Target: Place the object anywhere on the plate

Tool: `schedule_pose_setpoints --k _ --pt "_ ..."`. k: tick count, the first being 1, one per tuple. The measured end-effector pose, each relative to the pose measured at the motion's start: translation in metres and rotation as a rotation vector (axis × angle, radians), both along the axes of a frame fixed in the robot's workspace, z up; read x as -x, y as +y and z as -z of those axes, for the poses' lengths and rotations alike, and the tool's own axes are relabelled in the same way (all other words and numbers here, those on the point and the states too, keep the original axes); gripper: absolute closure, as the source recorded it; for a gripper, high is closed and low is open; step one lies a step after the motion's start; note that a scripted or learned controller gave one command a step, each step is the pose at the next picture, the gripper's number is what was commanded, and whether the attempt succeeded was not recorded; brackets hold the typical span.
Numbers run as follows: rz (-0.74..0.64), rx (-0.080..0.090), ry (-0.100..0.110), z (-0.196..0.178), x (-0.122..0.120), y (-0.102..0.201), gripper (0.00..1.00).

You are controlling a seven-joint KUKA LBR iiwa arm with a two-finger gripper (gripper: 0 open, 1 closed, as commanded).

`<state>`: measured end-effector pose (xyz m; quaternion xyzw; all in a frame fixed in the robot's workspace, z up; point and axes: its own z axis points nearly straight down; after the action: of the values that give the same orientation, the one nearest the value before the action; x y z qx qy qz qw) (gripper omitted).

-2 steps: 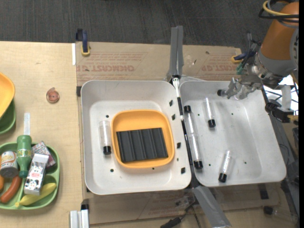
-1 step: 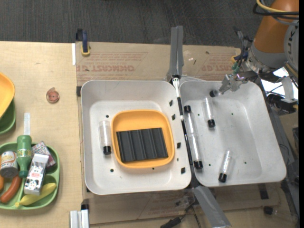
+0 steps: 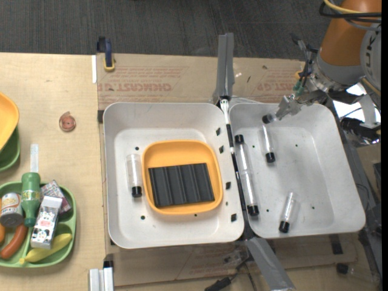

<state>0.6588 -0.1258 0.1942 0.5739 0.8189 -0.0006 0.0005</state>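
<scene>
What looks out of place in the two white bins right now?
Nothing is spilled or broken. The yellow plate holds a black ridged block, while one tube lies beside it and three more lie scattered in the right bin.

grey arm (image 3: 348, 53), orange band (yellow cable)

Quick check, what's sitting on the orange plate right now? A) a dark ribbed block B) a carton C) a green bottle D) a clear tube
A: a dark ribbed block lies flat on the orange plate in the left bin; the nearest clear tube lies beside the plate, on the bin floor.
</scene>
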Motion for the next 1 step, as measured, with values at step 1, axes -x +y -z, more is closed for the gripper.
schedule_pose_setpoints --k 1 --pt "-0.178 -0.001 0.0 0.0122 -0.0002 -0.0025 1.0"
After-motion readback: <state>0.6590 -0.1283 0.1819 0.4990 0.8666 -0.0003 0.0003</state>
